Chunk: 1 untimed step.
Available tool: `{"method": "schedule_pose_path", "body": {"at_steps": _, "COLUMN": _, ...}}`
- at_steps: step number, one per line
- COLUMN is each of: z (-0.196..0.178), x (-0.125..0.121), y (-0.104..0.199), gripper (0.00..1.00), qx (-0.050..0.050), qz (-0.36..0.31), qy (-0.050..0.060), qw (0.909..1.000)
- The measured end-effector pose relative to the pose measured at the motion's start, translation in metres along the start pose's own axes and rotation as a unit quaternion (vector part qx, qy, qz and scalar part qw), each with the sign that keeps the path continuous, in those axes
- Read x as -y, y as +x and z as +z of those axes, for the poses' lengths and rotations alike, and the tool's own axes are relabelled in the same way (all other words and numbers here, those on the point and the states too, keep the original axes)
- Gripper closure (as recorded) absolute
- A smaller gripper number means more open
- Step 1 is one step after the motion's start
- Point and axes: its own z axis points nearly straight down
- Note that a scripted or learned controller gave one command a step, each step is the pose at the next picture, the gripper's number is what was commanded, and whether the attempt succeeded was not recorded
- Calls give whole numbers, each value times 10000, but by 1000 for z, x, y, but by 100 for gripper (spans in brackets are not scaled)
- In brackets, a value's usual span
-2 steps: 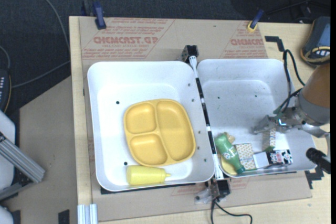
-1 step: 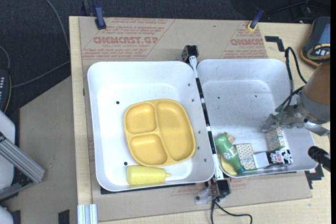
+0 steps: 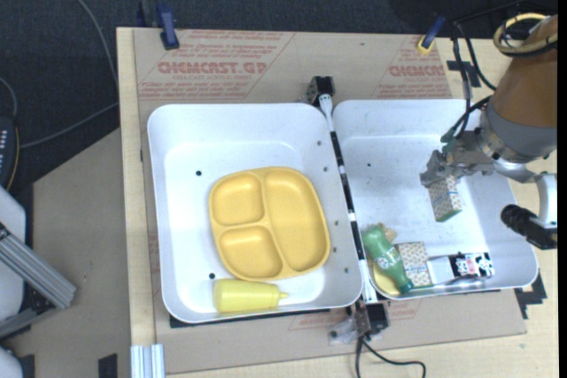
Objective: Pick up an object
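Brown cardboard covered the table [image 3: 266,57], printed in red and clamped at its far edge. On it sat two shallow white bins side by side. The left bin [image 3: 177,190] held a yellow divided plate [image 3: 267,221] near its middle, and a yellow bottle [image 3: 246,295] lay on its side at about six o'clock from the plate, close to the bin's near wall. The right bin [image 3: 390,137] touched the left one along a shared seam.

From three o'clock the grey arm [image 3: 523,115], with its orange band, reached over the right bin. Its hand [image 3: 447,175] hung above the bin's middle, and a small patterned packet [image 3: 447,199] showed directly beneath it, tilted, its upper end at the fingertips. Whether the hand was clenched on that packet or loose above it, I could not tell from where I stood.

At about seven o'clock from the packet, along the near wall, lay a green bottle [image 3: 386,254], a speckled tan block [image 3: 415,263] just beside it, and a small black-and-white box [image 3: 471,265] further toward the corner.
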Motion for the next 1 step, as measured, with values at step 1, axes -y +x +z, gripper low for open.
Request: {"method": "schedule_pose_path", "body": {"at_steps": 1, "z": 0, "x": -27, "y": 89, "gripper": 100, "qx": -1, "qz": 2, "qy": -2, "qw": 10000}}
